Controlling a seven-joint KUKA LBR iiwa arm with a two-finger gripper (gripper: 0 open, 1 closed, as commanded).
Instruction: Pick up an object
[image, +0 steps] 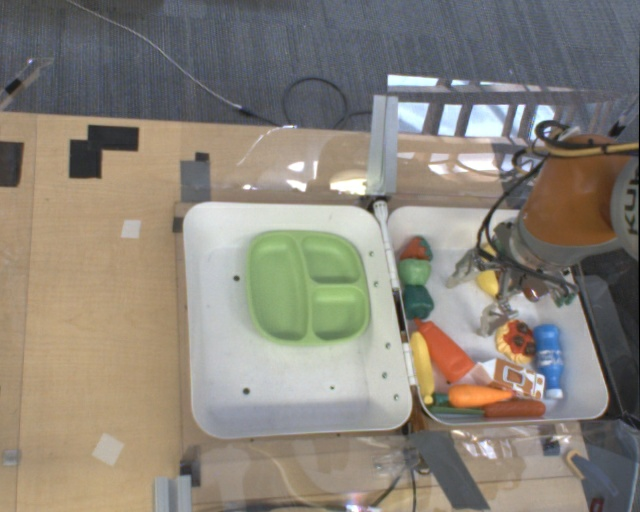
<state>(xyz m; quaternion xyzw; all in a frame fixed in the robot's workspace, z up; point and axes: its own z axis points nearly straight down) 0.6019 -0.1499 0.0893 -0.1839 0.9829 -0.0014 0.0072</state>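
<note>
The gripper (497, 293) is lowered into the right bin (596, 400) above a yellow toy (487, 283); whether it is open or closed cannot be told. Nothing is seen held.

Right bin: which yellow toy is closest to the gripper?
The small yellow piece at the gripper, up in the right bin. The other, the yellow corn, lies along the left wall, much farther away.
</note>
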